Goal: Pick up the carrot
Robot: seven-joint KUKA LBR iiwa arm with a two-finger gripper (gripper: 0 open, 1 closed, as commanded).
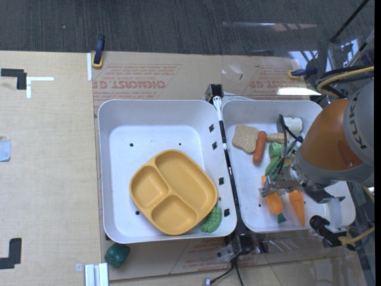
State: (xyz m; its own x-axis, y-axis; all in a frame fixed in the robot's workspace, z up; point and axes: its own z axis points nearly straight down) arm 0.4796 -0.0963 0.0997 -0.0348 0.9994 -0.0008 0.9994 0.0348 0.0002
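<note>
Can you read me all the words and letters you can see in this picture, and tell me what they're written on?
"CHEMCAST GP", red print seen upside down, on the brown sheet behind the left bin; the smaller red lines under it are too blurred to read.
More red print of the same kind on the brown sheet behind the right bin, partly under glare: not readable.
"KU", dark letters at the picture's right edge, on the arm's orange band; the rest is cut off.

The arm [339, 142] is grey with a broad, rounded orange band, dark "KU" lettering showing on its grey shell. Yellow and black cables run beside the band. The gripper [275, 189] is dull grey metal.
</note>
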